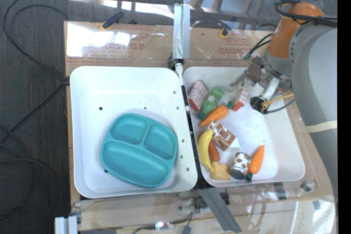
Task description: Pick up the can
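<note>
The can [239, 164] is small, with a brown and white label and a silver end. It lies near the front of the right bin [279, 145], between a yellow wedge [220, 172] and a small carrot [256, 157]. My gripper [245, 87] hangs over the back of that bin, well behind the can and apart from it. A small red piece [237, 106] lies just below the gripper. Nothing shows between the fingers.
The right bin also holds a red and white packet [197, 95], a green bottle [211, 100], a large carrot [215, 115], a banana [204, 148] and a brown carton [222, 137]. A teal divided plate [140, 149] lies in the left bin [88, 90].
</note>
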Controlling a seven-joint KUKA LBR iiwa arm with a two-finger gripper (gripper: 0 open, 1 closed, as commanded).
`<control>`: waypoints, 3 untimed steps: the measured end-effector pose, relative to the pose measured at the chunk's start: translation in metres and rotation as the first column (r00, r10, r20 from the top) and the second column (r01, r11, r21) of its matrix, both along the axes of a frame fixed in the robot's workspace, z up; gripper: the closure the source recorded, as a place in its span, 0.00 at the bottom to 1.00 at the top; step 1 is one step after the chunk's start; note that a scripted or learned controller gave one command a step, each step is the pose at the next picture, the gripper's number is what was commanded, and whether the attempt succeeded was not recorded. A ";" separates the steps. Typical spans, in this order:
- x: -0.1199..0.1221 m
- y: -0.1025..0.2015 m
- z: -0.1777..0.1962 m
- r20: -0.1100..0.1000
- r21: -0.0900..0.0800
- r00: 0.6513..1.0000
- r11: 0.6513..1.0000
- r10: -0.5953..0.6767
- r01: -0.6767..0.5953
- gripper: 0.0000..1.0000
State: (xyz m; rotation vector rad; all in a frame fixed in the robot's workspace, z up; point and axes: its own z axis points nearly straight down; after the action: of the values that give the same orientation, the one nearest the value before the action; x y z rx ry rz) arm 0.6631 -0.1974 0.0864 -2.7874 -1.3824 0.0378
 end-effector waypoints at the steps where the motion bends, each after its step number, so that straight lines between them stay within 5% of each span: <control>1: 0.003 -0.004 0.000 -0.003 0.009 0.999 0.999 0.045 -0.045 0.00; 2: 0.006 -0.006 0.008 0.013 -0.006 0.999 0.999 0.049 -0.049 1.00; 3: 0.006 0.077 0.115 0.030 -0.014 0.997 0.997 0.075 -0.075 1.00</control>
State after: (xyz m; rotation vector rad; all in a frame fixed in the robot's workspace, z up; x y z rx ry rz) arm 0.6696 -0.1202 0.2012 -2.7567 -1.4986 0.0067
